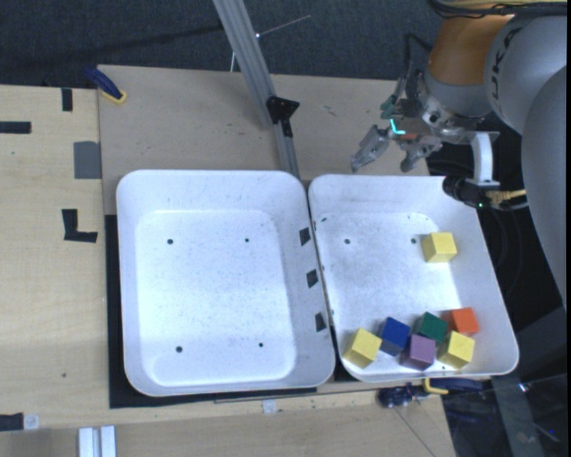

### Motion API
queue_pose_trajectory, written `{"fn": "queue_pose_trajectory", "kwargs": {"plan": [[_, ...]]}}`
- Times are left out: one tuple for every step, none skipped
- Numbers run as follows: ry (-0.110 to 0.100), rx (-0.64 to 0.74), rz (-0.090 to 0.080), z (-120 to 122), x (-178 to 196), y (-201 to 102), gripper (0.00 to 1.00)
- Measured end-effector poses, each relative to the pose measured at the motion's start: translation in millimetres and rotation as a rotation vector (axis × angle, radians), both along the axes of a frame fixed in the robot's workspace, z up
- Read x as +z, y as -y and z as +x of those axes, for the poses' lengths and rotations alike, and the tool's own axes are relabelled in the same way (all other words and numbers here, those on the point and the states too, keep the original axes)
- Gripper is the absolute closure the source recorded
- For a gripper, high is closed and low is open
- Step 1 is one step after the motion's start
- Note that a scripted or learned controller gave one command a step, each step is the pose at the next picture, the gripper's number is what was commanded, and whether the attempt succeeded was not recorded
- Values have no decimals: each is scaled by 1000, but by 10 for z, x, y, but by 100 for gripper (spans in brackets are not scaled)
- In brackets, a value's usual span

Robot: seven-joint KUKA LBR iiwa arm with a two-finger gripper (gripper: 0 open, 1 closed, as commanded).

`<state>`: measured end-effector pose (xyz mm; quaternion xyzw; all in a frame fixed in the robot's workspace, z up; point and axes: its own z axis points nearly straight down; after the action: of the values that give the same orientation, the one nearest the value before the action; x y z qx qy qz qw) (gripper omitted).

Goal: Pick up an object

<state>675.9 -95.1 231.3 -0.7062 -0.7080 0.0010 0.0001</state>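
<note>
My gripper [390, 154] hangs above the far rim of the right bin [381, 255], open, with nothing between its fingers. A lone yellow cube [440, 247] lies near the bin's right wall, well below the gripper. Along the near edge sits a cluster: a yellow cube [364, 347], a blue cube [395, 334], a purple cube [422, 350], a green cube [431, 327], an orange cube [463, 321] and another yellow cube [459, 349].
The left bin [209, 274] lies beside the right one. A slanted metal pole [252, 55] with a black clamp crosses above the bins' far edge. The arm's grey body and cables fill the right side.
</note>
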Motion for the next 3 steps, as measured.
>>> {"fn": "queue_pose_trajectory", "kwargs": {"plan": [[-6, -1, 0, -20, -650, -19, 0], [-6, -1, 0, -21, -1275, 42, 0], [-7, -2, -1, -30, -1389, 44, 0]]}}
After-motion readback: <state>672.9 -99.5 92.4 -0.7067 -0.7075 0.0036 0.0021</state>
